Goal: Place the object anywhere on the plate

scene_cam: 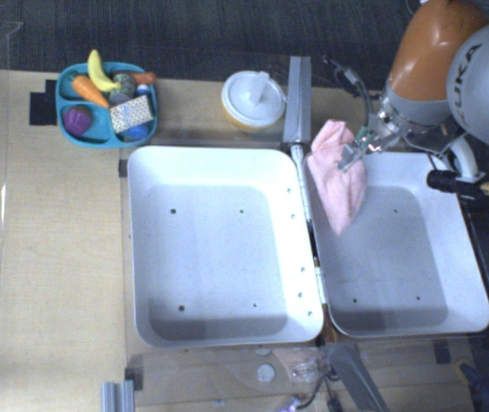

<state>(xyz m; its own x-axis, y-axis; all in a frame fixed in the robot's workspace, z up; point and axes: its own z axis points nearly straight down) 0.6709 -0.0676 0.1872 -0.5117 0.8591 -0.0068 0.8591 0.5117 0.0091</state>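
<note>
Right bin (416, 307): cloth (337, 178) seemingly pinched by end effector (353, 153)

Robotics lab bench, not a home. Two shallow white bins (219, 239) side by side at frame centre on a pale wooden bench (47, 256), metal divider between. Grey-and-orange industrial arm (442, 50) at upper right, cables trailing. Blue toy-food tray (107, 103) at upper left, black tape marker beside it. Clear acrylic panel along left edge.
</note>
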